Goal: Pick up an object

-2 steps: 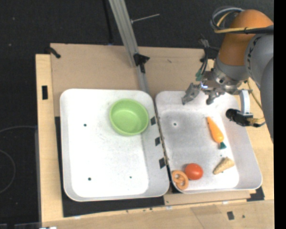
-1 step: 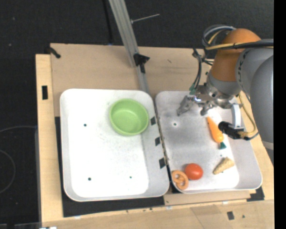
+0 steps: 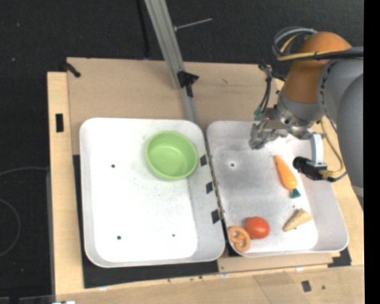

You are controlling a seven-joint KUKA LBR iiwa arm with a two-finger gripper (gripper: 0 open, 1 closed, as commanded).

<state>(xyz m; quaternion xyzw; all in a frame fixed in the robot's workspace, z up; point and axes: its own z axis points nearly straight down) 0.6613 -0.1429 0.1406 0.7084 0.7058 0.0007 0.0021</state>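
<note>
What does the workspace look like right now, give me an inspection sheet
Surface: bench bears a left bin and a right bin, side by side.
Job's things: carrot, tomato, pretzel-like piece and tan wedge in the right bin.
Clutter: green bowl in the left bin.
Grippers: gripper over the right bin's far end, nothing seen in it.
Cables: loops on the arm.
Surroundings: metal pole, dark floor.

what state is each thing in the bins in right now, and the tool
green bowl: upright, open side up, in the left bin
carrot: lying flat in the right bin
tomato: resting near the front rim
pretzel: flat, touching the tomato
tan wedge: lying on its side
tool: hovering at the right bin's back, holding nothing visible
</note>
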